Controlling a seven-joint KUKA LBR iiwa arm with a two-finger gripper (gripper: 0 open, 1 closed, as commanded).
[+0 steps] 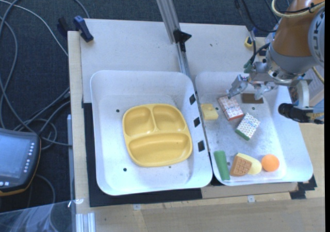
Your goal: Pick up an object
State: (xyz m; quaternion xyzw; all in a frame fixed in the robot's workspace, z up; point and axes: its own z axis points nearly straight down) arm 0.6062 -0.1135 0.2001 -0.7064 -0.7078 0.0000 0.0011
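1. Well, the bench (pixel 129 45) is the largest thing under me, pale and bare along its far edge, with a blue clamp (pixel 82 27) at its far-left corner.
2. Next come two shallow white bins side by side: the left bin (pixel 103 122) and the right bin (pixel 294 143), their inner walls touching.
3. My arm (pixel 296 25) reaches in from the right, its orange band above the wrist, hanging over the far edge of the right bin.
4. A yellow divided plate (pixel 154 134) lies flat in the middle of the left bin.
5. My gripper (pixel 251 85) sits low near the far edge of the right bin, just beyond the red-and-white block; whether my fingers are apart or together I cannot tell, since my own wrist hides them.
6. The red-and-white block (pixel 230 108) lies near the bin's middle, with nothing of mine visibly around it.
7. A green-and-white block (pixel 248 126) lies just right of it, nearer the front.
8. A waffle-patterned yellow toy (pixel 244 165) rests along the front edge.
9. A green cylinder (pixel 221 164) lies at the front-left corner, just beside the waffle toy.
10. A pale yellow chunk (pixel 209 111) sits against the left wall.
11. An orange ball (pixel 270 163) rests by the front edge, touching the waffle toy's right end.
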